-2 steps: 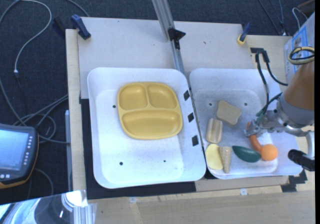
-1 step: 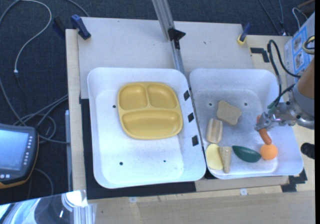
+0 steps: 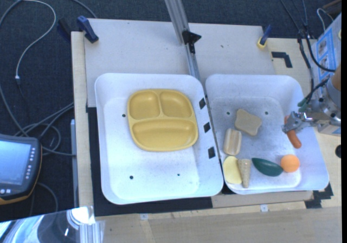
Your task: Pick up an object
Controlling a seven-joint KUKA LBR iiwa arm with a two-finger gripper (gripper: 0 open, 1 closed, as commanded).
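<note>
Saw the gripper (image 3: 295,121) low over the right bin (image 3: 312,179), close to that bin's right edge and about halfway along it. Could not tell how far open it was, nor whether it had hold of anything. Noted a small orange carrot-shaped piece (image 3: 294,139) directly beneath it, lying on the bin floor by the right edge and touching or nearly touching the gripper's tip; could not tell which.

Counted six more things in the same bin. Found a tan slice-shaped piece (image 3: 248,121) near the bin's middle, and a pale beige block (image 3: 232,141) just beside it, toward the left edge. Made out a flat yellow piece (image 3: 232,170) in the front-left corner, with a beige cone-shaped piece (image 3: 245,173) touching its right side. Spotted a dark green oval piece (image 3: 267,166) along the front edge, and an orange ball (image 3: 290,163) just beside it, toward the front-right corner and near the carrot-shaped piece.

Saw in the left bin (image 3: 116,182) a yellow divided plate (image 3: 161,119), set flat toward the back-right part of that bin, near its right edge. Counted three compartments on it: two small ones toward the back, one long one toward the front, with nothing lying in any of them.
</note>
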